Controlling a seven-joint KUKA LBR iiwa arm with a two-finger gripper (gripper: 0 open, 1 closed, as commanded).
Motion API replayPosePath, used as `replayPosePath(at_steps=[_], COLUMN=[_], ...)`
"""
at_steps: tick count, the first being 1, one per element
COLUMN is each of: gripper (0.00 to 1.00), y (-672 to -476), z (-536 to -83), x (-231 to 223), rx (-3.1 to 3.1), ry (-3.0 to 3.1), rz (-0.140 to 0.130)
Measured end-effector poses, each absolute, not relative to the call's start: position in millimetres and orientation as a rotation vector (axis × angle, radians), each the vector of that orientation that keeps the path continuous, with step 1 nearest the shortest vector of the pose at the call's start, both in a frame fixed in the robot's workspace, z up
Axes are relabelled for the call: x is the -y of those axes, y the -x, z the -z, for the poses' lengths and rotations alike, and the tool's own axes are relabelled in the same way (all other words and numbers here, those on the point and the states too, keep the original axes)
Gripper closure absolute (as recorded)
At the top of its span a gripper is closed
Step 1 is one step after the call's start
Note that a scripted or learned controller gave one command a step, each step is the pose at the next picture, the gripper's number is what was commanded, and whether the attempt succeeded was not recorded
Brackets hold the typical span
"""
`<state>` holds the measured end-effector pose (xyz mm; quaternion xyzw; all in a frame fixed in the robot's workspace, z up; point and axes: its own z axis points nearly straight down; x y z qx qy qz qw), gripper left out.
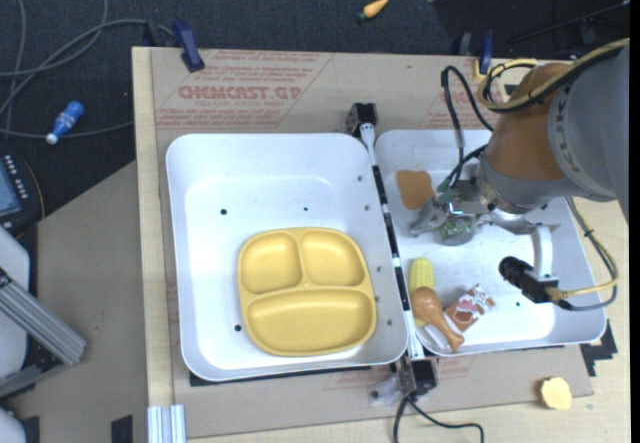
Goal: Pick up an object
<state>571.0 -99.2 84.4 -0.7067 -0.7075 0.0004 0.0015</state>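
Closest to the lens, a small yellow lump (556, 393) lies on the bare bench, far to the right of the yellow divided plate (305, 289) and nearer the camera than the plate's near rim. That plate rests flat in the left bin (200, 171). Right of the plate, across the wall the bins share, the right bin (560, 326) holds four loose things. A corn cob (422, 273) lies just past the wall, level with the plate's middle. A tan drumstick (437, 317) lies level with the plate's near rim, and a small red-and-white packet (468, 309) sits close against it, on the side away from the plate. An orange-brown flat piece (413, 188) lies farther back than the plate's far rim. The gripper (455, 223) hangs low over the right bin, right of the plate and about level with its far rim, just beside the orange-brown piece. Whether it is open or closed cannot be told from this angle.
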Motion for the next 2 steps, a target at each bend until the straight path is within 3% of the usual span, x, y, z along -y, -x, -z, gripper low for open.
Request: replayPosePath(at_steps=[2], gripper=[0.0], y=[-615.7], z=[-85], x=[97], rx=[2.225], ry=[2.221], rz=[0.002])
